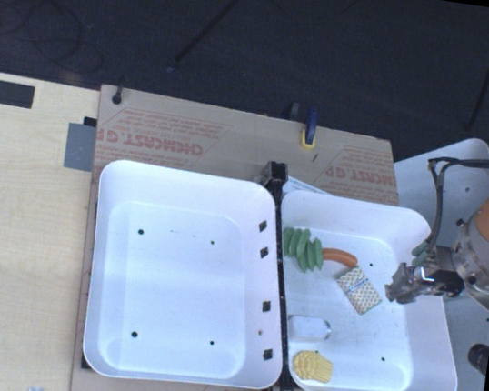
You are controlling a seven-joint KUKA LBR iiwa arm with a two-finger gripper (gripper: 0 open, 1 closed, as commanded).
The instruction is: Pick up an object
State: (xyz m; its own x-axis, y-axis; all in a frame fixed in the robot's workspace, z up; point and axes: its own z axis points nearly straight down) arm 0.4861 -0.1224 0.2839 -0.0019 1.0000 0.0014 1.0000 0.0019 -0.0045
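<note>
In the right bin (419, 374) lie a carrot with a green leafy top (314, 251), a speckled grey-and-yellow block (359, 290), a small white object (308, 327) and a yellow corn-like piece (313, 367). My gripper (401, 286) hovers at the bin's right side, just right of the speckled block. Nothing shows between its fingers. How far apart they stand is unclear from this angle.
The left bin (104, 269) sits beside the right one, with a black divider with clips (270, 277) between them. Both rest on a cardboard sheet (198, 141) on the wooden bench. Cables hang at the right, near the arm.
</note>
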